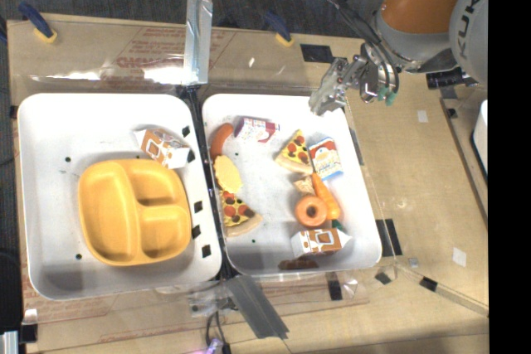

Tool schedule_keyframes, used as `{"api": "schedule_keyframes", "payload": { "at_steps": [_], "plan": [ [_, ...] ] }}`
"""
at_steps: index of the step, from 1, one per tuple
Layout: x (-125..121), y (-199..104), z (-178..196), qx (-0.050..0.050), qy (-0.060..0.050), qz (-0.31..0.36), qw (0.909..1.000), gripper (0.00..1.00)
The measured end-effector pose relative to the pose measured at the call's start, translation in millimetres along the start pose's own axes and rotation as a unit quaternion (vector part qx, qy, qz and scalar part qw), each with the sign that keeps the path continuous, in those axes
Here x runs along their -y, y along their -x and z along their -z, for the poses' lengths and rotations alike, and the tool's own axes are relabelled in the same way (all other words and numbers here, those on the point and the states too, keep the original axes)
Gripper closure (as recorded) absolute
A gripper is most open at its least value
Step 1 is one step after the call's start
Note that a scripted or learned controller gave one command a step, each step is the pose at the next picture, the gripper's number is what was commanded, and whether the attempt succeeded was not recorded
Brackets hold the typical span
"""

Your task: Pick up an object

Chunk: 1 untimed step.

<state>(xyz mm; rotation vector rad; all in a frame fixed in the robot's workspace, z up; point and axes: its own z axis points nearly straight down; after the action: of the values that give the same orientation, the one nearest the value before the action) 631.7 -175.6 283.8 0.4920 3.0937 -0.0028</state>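
The right bin (365, 203) holds several toy foods: a red sausage (220, 138), a white and purple packet (255, 128), a pizza slice (293, 152), a small blue and red carton (326, 157), an orange carrot (326, 195), a donut (312, 211), a brown and white carton (319, 241), a yellow piece (226, 175) and a second pizza slice (236, 213). My gripper (330, 87) hangs over the bin's far right corner, apart from all of them. Nothing hangs from it.
In the left bin (41, 178) lie a yellow divided tray (135, 210) and a small carton (162, 147) at its far side. A taped strip (199, 37) rises behind the wall between the bins. Bare bench lies to the right of the right bin.
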Motion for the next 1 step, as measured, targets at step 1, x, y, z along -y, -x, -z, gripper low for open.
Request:
{"api": "schedule_keyframes", "payload": {
  "at_steps": [1],
  "plan": [
    [-42.8,-25.3,-38.4,-0.005,0.001,0.091,0.9959,1.00]
  ]
}}
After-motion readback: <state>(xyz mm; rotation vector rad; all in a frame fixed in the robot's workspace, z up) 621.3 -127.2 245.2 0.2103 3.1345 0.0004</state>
